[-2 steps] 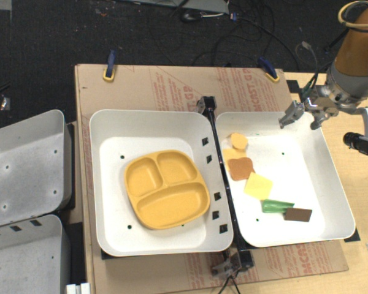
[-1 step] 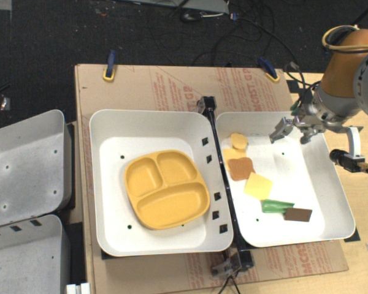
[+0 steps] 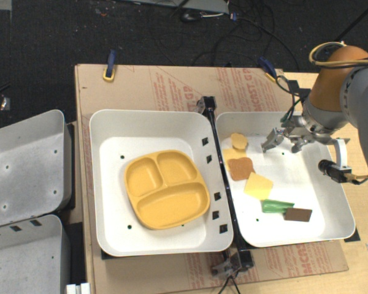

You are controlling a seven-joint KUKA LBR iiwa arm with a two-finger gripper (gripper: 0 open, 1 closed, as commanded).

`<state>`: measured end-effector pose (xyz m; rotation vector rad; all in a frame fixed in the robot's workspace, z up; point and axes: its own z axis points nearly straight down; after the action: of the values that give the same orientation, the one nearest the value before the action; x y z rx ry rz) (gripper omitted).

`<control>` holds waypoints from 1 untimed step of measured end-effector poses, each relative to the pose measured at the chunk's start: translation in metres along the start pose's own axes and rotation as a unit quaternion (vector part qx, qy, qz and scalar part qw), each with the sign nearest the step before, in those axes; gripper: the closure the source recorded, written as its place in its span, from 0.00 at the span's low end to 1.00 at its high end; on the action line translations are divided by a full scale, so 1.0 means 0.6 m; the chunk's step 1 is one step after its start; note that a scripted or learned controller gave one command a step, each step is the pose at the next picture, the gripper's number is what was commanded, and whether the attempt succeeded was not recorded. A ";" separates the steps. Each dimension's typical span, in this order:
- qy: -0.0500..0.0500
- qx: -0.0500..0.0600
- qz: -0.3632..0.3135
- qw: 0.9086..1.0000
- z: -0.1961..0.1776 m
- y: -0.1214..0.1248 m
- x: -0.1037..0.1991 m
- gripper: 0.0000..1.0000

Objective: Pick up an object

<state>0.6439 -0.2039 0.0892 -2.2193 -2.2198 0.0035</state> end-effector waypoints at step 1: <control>-0.001 -0.004 0.000 1.000 -0.024 0.003 0.000 1.00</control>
<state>0.6460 -0.2041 0.1036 -2.2228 -2.2255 -0.0022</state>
